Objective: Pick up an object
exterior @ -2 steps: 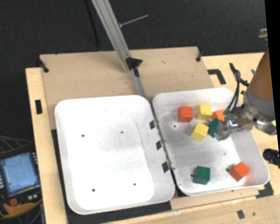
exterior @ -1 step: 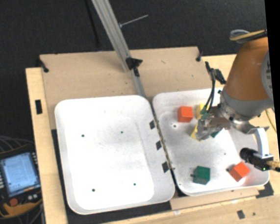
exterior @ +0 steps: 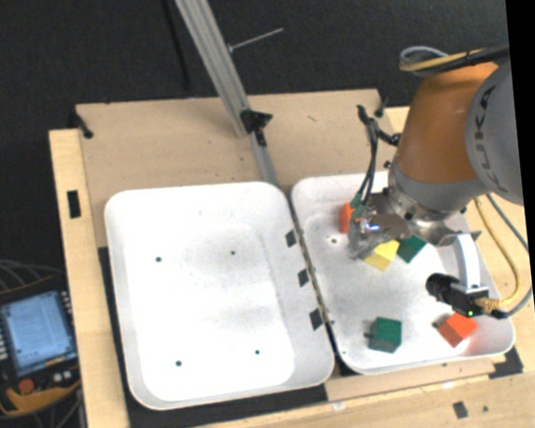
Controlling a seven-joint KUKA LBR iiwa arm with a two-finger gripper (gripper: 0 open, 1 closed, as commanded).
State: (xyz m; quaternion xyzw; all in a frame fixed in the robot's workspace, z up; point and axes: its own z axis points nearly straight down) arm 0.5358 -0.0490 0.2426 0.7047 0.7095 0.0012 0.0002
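Over the right bin [exterior: 352, 355], gripper [exterior: 371, 231] crowds the yellow block [exterior: 381, 259]; finger state I can't tell. Orange piece [exterior: 346, 216] at nine o'clock could get bumped, spoiling the grasp.

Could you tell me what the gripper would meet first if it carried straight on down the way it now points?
Probably the small yellow block, which lies just below the gripper in the right-hand shallow white bin. A small green block sits right beside it, and depth is hard to judge.

The end effector [exterior: 371, 233] hovers low in the right bin [exterior: 357, 360], beside a yellow block [exterior: 381, 258].
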